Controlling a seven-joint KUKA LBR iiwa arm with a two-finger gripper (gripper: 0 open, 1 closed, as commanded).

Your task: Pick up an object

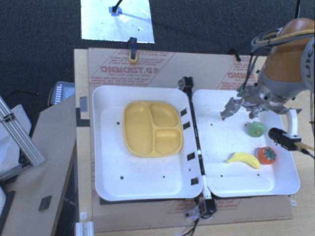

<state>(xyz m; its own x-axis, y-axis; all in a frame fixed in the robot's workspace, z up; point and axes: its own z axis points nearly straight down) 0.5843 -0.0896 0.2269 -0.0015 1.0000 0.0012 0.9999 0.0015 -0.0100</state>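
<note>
In the right bin [216, 181] lie three small things: a green round object [256, 129], a yellow banana [243, 160] and a red fruit with a green top [267, 155]. My gripper [241, 112] hangs over the upper part of that bin, just up and left of the green object. Its two grey fingers [229, 108] are spread apart with nothing between them. The orange-banded arm comes in from the upper right.
A yellow divided plate [152, 128] lies in the left bin [106, 176]. A black divider with clips [193, 132] runs between the bins. A black cylindrical part [281, 137] juts in at the right bin's right rim, near the red fruit.
</note>
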